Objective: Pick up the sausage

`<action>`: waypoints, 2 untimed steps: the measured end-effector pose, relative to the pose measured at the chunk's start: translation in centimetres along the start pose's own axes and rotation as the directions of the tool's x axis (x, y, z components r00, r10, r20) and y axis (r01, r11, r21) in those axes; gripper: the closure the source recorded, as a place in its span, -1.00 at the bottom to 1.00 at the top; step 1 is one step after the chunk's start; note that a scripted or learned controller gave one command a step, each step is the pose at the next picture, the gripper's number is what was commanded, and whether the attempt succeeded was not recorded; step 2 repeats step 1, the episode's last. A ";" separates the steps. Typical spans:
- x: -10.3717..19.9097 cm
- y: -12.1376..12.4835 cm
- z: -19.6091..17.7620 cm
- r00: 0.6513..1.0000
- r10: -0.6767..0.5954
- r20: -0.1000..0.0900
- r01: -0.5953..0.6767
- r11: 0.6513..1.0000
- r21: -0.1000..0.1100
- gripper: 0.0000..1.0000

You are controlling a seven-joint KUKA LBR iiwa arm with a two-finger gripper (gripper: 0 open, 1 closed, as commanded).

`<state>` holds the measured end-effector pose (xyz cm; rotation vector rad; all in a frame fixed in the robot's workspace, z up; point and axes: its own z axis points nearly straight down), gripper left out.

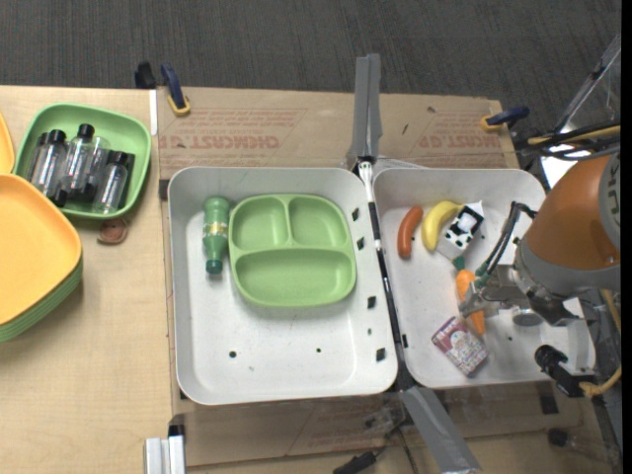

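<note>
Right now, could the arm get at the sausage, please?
Probably yes: the sausage lies uncovered in the right bin, the banana close beside it. The gripper sits over the carrot.

From my screen, going off the green divided plate (292,249): the bottle (214,233) just left of it is green too; both bins (286,378) are white; right of the plate I get a red-orange sausage (409,232), a yellow banana (438,223), a white cube with black dots (461,229), an orange carrot (466,286), and a pinkish patterned packet (460,347); arm (583,227) is grey and orange.
</note>
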<state>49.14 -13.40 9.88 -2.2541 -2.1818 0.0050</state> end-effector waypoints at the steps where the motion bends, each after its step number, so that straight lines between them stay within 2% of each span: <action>1: 3.2 -1.5 -10.2 1.000 0.013 0.002 -0.013 1.000 -0.003 1.00; 2: 3.2 -1.5 -10.2 1.000 0.013 0.002 -0.013 1.000 -0.003 1.00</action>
